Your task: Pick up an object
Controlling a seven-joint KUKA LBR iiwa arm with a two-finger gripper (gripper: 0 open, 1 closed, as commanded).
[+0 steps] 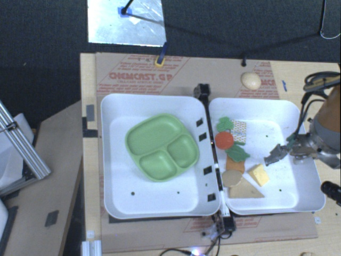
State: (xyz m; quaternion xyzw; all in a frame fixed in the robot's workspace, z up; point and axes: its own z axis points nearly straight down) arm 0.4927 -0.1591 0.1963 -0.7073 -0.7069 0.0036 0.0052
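Camera view shows my gripper [275,157] low over the right bin [298,116], reaching in from the right with its tips pointing left and a little toward the near rim. I can't tell how far the fingers are parted; they read as one dark, blurred shape at this angle, and I see nothing between them.

The nearest candidate is the yellow block [259,175]. It lies just beside the tips, on their near side and slightly left, apart from them as far as I can judge. Its long axis runs on a slant, from upper left to lower right, roughly across the line the fingers point along.

Further left of the tips sits the rest of the pile: a red ball [224,140], a green leaf [237,153] below it, an orange piece [235,165], a tan disc [232,178] and a tan wedge [245,190] nearest the front rim. All of these lie well beyond the block from where the fingers are.

My judgement is that the move turns on a short shift toward the near rim and a touch left, to bring the tips over the block before closing. The left bin [114,116] holds a green tray [161,147], well apart from the fingers.
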